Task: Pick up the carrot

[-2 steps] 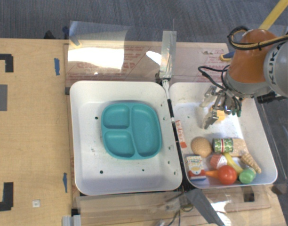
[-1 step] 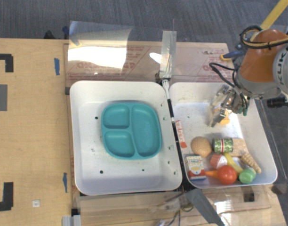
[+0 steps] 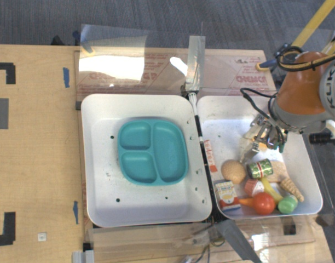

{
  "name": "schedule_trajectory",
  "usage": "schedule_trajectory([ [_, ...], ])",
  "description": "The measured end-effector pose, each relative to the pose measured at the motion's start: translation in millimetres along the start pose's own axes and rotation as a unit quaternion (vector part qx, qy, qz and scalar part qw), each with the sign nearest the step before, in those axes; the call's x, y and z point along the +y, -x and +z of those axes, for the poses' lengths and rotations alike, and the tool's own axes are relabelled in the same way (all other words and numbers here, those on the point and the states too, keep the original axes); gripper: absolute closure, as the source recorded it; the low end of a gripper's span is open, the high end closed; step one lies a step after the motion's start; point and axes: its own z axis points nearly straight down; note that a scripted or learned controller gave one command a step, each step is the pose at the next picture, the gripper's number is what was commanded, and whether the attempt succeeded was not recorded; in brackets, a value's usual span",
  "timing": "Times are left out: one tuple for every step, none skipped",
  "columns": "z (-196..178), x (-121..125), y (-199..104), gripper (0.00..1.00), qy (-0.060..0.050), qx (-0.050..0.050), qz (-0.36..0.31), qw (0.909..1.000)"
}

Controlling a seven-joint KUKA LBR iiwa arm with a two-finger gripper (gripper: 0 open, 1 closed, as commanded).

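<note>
We are hovering the end effector, grip state unclear to us, above the carrot lying crosswise below-left of it.

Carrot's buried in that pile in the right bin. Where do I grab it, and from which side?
Probably the small orange carrot's exposed left tip, coming straight down. It lies flat by the right white bin's front wall; the red tomato covers its right end and the small carton crowds its left. The gripper hovers further back.
</note>
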Motion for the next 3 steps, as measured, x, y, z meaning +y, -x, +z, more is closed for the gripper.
schedule_trajectory([
  [-20.4,3.4,-112.5,0.0,-0.001,0.003,0.044,0.999],
  [-1.1,8.4,-46.3,0.0,0.001,-0.002,0.131,0.9914],
  [1.0,31.9,29.4,0.0,0.0,-0.001,0.072,0.9974],
])
